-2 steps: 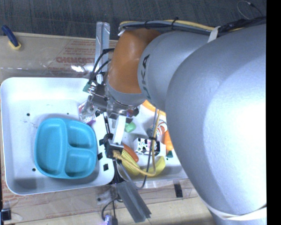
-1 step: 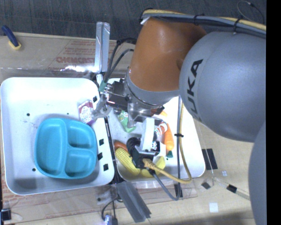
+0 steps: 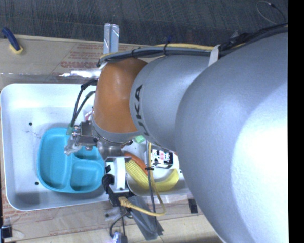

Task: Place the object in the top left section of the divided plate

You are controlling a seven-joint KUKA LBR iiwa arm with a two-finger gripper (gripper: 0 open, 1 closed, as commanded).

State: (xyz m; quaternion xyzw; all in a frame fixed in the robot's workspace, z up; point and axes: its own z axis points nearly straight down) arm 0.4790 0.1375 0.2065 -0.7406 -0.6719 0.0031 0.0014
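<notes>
I am hovering my jaws (image 3: 77, 145) over the blue divided plate (image 3: 66, 163) in the left bin (image 3: 12, 135); whether they are gripping anything, I cannot tell. Yellow objects (image 3: 142, 175) are lying under my wrist. Releasing blind risks missing the top left section.

There was one blue plastic divided plate (image 3: 66, 167) with three compartments. One shallow white bin (image 3: 17, 135) held it. One yellow corn-like object (image 3: 142, 175) and one orange piece (image 3: 137, 162) lay beside it. One grey arm with an orange band (image 3: 116, 103) reached in. One blue clamp (image 3: 11, 39) sat at the cardboard's corner.
</notes>
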